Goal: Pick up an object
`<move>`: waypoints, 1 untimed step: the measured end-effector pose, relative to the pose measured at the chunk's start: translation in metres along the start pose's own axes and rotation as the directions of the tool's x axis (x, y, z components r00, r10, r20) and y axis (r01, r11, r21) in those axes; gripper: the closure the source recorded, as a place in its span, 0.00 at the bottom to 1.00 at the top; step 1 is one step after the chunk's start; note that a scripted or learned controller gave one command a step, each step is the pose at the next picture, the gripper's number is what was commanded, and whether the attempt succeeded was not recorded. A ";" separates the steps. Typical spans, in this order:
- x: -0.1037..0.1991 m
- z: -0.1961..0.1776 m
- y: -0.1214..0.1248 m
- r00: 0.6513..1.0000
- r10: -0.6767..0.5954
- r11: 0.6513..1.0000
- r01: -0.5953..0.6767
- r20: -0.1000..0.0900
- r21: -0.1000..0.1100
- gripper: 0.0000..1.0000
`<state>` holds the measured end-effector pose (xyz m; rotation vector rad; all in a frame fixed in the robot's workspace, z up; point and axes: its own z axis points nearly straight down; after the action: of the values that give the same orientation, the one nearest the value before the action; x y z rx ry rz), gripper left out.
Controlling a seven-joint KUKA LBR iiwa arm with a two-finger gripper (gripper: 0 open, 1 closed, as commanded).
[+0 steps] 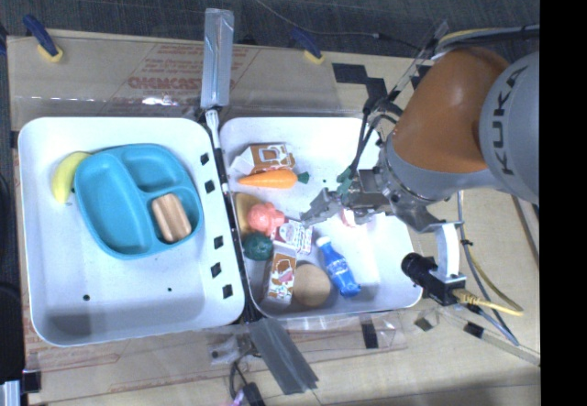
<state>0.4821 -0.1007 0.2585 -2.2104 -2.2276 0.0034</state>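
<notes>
The right bin (367,134) holds several small items. A brown and white carton (266,157) lies at its back, with an orange carrot (269,180) just in front of it. Nearer the front are a pink-red fruit (264,217), a small red and white carton (294,236), a dark green item (258,248), another carton (282,278), a brown round item (312,285) and a blue bottle (337,268). My gripper (321,206) hangs over the middle of this bin, just right of the fruit and above the small carton. Nothing shows in its grasp.
The left bin (55,303) carries a blue divided plate (115,184) with a brown roll (171,217) in one compartment. A yellow banana (62,177) lies at the plate's left edge. The arm's grey and orange body (449,120) covers the right bin's right side.
</notes>
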 end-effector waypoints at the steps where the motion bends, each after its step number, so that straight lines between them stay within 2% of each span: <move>1: -0.011 0.145 0.003 1.000 0.031 0.999 -0.031 -0.002 -0.025 0.00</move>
<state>0.4845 -0.1114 0.1132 -2.2566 -2.2049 -0.0261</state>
